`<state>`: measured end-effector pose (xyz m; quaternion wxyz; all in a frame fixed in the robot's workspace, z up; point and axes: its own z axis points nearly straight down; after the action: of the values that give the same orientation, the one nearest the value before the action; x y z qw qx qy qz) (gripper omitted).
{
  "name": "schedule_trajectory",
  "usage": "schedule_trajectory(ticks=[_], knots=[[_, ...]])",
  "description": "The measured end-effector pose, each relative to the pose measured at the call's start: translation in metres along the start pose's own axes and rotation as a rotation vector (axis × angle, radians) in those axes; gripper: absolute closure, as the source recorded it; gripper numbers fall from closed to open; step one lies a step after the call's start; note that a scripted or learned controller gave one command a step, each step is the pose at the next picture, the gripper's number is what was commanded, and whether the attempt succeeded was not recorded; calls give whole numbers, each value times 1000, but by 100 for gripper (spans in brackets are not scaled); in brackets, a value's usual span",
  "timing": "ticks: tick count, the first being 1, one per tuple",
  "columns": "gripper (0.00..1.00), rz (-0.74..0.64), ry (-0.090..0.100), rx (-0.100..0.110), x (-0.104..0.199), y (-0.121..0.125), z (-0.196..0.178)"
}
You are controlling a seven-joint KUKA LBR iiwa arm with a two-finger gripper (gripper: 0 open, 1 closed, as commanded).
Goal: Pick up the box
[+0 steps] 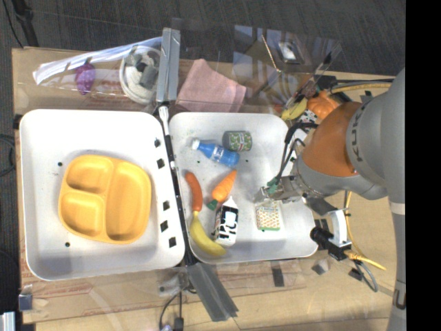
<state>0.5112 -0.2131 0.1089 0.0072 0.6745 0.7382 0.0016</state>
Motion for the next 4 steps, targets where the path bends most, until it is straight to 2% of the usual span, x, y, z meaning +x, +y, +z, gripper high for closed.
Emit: schedule_trajectory(ticks=[1, 2, 3, 4], knots=[[0, 0, 0, 0, 0, 0, 0], [0, -58, 1, 2, 0, 0, 10], [100, -64, -1, 1, 0, 1, 0], [0, -64, -1, 1, 0, 1, 0]])
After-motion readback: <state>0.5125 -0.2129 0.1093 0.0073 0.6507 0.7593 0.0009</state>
